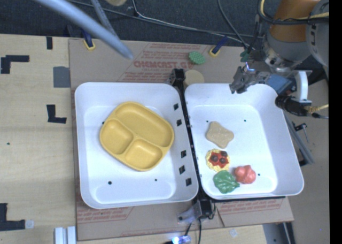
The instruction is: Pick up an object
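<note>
A cardboard-covered bench (155, 63) bears two white bins (85, 130) side by side, touching.

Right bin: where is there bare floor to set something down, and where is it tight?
In the right bin, the upper half is bare, between the gripper at the top rim and the tan piece; so is the strip along the right wall. The lower middle is crowded: the yellow piece, green piece and red piece sit clustered.

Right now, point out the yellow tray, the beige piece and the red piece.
yellow tray (137, 136): camera view, where its dividers meet.
beige piece (219, 134): camera view, middle of its top.
red piece (245, 174): camera view, its rounded middle.
</note>
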`<state>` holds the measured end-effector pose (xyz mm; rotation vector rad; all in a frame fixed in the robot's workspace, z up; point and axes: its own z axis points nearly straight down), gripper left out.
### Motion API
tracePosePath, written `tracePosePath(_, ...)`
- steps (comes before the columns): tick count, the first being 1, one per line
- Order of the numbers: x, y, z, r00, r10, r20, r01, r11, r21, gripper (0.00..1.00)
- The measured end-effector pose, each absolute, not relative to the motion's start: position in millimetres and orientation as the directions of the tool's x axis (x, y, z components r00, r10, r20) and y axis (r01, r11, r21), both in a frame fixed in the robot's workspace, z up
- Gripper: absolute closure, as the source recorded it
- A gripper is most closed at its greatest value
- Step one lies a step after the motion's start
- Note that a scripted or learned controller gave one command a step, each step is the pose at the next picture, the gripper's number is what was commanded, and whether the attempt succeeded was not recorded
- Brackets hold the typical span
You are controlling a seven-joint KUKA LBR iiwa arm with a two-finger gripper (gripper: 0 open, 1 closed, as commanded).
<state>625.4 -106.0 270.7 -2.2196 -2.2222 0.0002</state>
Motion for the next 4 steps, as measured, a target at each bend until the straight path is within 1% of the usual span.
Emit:
tracePosePath(1, 604.5, -56, 252, -0.004, 1.0, 0.0, 1.0, 0.004, -0.004, 1.0)
tracePosePath(2, 581.0, -7, 256, -0.003, 1.0, 0.0, 1.0, 0.003, -0.002, 1.0)
tracePosePath(3, 555.2, 38, 237, -0.004, 1.0, 0.0, 1.0, 0.004, -0.005, 1.0)
tracePosePath(4, 529.8, 85, 242, -0.006, 1.0, 0.001, 1.0, 0.006, -0.004, 1.0)
